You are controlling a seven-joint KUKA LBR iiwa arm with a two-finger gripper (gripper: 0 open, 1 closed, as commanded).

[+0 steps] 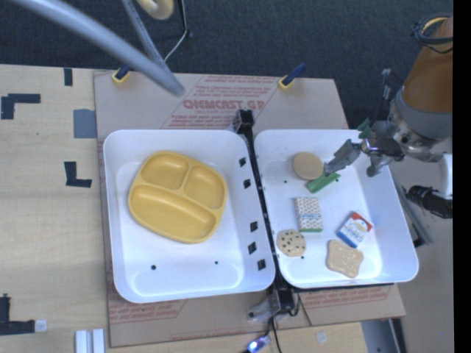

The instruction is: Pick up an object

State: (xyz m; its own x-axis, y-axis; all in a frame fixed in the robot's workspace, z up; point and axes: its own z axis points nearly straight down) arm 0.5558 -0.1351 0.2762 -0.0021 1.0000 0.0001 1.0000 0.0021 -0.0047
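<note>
The right bin (390, 219) holds several small items: a round tan biscuit (307, 165), a green strip (322, 182), a patterned packet (309, 214), a chocolate-chip cookie (291, 243), a toast-shaped piece (344, 259) and a small red, white and blue carton (354, 229). My gripper (352, 168) hangs over the bin's upper right part, open. One of its fingers (340, 157) slants down-left, with its tip right at the green strip's upper end and beside the biscuit. Nothing sits between the fingers.
A yellow divided plate (177, 195) lies in the left bin (118, 219). A black divider (252, 197) runs between the two bins. A grey pole (96, 31) crosses the upper left of the view.
</note>
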